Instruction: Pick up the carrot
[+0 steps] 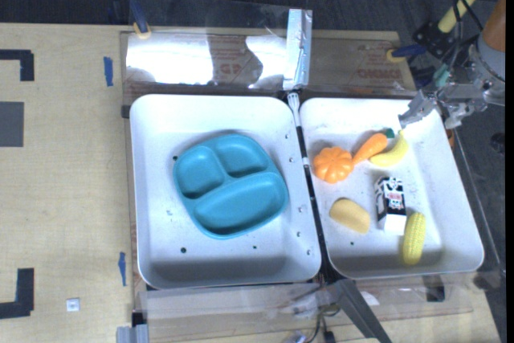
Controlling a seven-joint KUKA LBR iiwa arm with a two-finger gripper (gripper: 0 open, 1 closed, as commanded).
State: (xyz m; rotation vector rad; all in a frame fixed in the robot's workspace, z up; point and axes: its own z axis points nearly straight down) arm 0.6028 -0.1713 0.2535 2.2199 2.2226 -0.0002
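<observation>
Hovering over the far right corner of the right-hand bin (462, 257), the gripper (434, 110) of the grey arm sits above the bench; whether its claw is apart or together cannot be told from this angle. Two shallow white bins lie side by side. The left bin (152, 237) carries one blue divided plate (231, 184), with three compartments. The right bin holds six toy items: one carrot (370, 147), lying at a slant in the far half; one banana (390, 151), touching the carrot on its right; one orange pumpkin (332, 164), just beside the carrot's near left end; one yellow lemon-like piece (350, 214) nearer the camera; one small black-and-white carton (392, 202) to its right; and one ear of corn (414, 236) near the right near corner. The carrot rests on the bin floor, near the gripper but apart from it.
</observation>
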